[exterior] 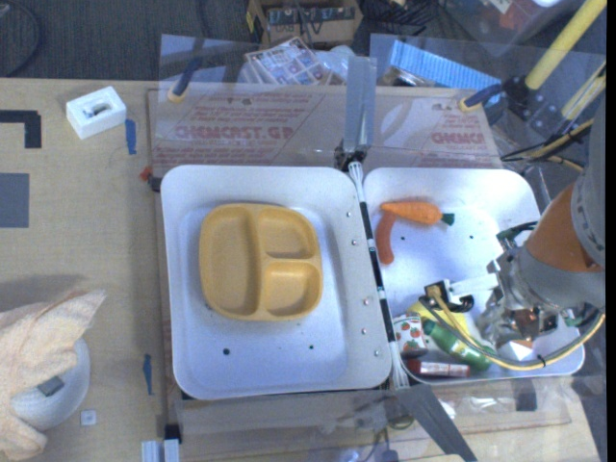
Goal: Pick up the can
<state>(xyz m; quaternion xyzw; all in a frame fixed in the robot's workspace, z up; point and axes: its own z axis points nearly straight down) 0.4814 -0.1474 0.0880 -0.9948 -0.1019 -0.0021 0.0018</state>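
Cloth (pixel 43 330) is lying at the surface's left edge. A yellow tray (pixel 260 260) is sitting in the left bin (pixel 192 354). In the right bin (pixel 481 200), a carrot (pixel 412 212) is lying near the top, the can (pixel 409 332) is resting at the lower left beside a green bottle (pixel 457 343), and the end effector (pixel 515 327) is hovering over clutter; its opening cannot be told.

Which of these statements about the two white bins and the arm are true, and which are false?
1. The yellow plate lies in the left bin. True.
2. The carrot lies on the yellow plate. False: it lies in the right bin.
3. The arm's pincer is down in the right bin. True.
4. The green bottle stands outside both bins. False: it lies in the right bin's near corner.
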